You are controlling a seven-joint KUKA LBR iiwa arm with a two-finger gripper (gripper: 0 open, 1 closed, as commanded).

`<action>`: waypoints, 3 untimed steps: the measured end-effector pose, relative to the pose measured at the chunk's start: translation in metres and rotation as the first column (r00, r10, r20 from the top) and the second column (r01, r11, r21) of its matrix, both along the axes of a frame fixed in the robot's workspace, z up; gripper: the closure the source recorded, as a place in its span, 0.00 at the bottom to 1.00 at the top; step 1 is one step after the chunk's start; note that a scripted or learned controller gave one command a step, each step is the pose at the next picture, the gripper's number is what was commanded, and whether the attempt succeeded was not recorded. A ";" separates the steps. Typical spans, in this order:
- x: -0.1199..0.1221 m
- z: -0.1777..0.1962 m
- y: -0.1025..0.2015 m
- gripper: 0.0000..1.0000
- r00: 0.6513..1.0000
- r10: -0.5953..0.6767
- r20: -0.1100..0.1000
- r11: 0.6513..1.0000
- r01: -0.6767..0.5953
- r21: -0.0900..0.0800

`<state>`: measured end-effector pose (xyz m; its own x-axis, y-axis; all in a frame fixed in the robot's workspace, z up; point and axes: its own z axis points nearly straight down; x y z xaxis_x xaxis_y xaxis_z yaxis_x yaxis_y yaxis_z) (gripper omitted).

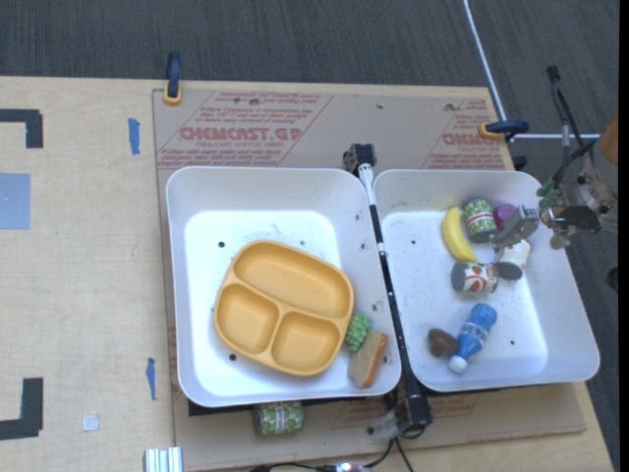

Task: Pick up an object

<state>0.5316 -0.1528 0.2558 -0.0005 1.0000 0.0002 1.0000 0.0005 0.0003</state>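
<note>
My gripper (pixel 548 214) hangs over the right rim of the right bin (pixel 560 357), close to its upper right corner. Just left of it lie a purple piece (pixel 505 212), a green can (pixel 479 218) and a yellow banana (pixel 453 234). A grey piece (pixel 512 229) and a white piece (pixel 517 254) lie directly below and left of the gripper. Further down are a red-and-white can (pixel 475 278), a blue bottle (pixel 473 334) and a brown lump (pixel 441 341). Nothing is visibly held.
The left bin (pixel 197 214) holds a yellow divided plate (pixel 285 308), a green object (pixel 358 330) and a bread slice (pixel 370 359). A green can (pixel 280 418) lies on the board below the left bin. A thin white rod (pixel 482 47) crosses above the right bin.
</note>
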 end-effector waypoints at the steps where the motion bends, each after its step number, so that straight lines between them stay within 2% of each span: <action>1: 0.033 -0.131 -0.015 0.00 1.000 0.000 0.014 1.000 0.000 -0.006; 2: 0.011 -0.162 0.032 0.00 1.000 0.000 0.031 1.000 0.000 -0.013; 3: 0.012 -0.152 0.032 1.00 0.999 -0.001 0.036 1.000 0.002 -0.015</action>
<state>0.5438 -0.1212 0.1042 0.0015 0.9999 -0.0144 0.9993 -0.0009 0.0362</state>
